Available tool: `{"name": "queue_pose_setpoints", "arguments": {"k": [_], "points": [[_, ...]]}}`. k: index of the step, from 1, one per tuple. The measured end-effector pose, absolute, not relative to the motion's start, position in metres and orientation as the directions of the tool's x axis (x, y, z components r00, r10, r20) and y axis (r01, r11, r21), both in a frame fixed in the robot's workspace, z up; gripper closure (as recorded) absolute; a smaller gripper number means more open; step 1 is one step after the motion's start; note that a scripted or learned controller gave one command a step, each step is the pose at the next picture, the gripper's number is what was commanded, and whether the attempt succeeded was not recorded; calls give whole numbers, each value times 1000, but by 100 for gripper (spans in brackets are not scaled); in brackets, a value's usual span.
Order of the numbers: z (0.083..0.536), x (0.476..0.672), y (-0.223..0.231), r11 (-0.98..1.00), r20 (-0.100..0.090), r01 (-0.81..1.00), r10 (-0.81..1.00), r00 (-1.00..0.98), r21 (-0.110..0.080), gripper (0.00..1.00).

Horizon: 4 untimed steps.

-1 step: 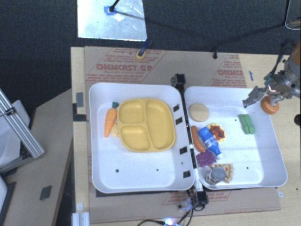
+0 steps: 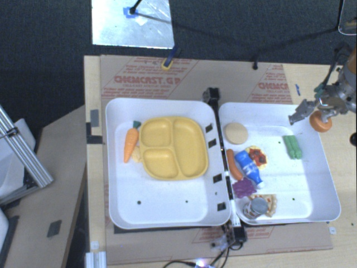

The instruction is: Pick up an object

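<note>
My gripper (image 2: pixel 312 111) hangs at the far right corner of the right bin (image 2: pixel 323 172), just over its rim, and at this slant I cannot tell how it is set; nothing shows in it, so I judge the pick not yet begun. The nearest candidate is the green block (image 2: pixel 292 146), lying alone on bare floor just near of me, with room on all sides, which makes it the easiest approach. The rest of this bin's things crowd against its left wall, probably because the floor dishes toward that side: one tan round disc (image 2: pixel 236 133) at the far end, one orange sausage-like piece (image 2: pixel 233 164) touching one blue bottle (image 2: pixel 247 168), one red and yellow flat piece (image 2: pixel 259 156) just right of the bottle, one purple lump (image 2: pixel 244 187) near of it, and one grey can-like thing (image 2: pixel 256 206) resting on a waffle-patterned piece (image 2: pixel 270 203) in the near left corner. Those touch or overlap, so a grasp there risks catching two. The left bin (image 2: pixel 117 166) holds one yellow three-compartment plate (image 2: pixel 170 148) in its middle and one toy carrot (image 2: pixel 130 143) lying just left of it, well apart from me. Two bins, one arm.
</note>
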State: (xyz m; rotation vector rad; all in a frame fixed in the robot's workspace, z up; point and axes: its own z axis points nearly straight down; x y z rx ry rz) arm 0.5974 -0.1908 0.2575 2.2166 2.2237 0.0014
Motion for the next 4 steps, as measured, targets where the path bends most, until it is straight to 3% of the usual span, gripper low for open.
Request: {"name": "queue_pose_setpoints", "arguments": {"k": [3, 4], "points": [[112, 611, -185, 5, 1, 1000, 1000, -5, -1, 0], [105, 616, -186, 5, -7, 1000, 1000, -5, 18, 0]]}}
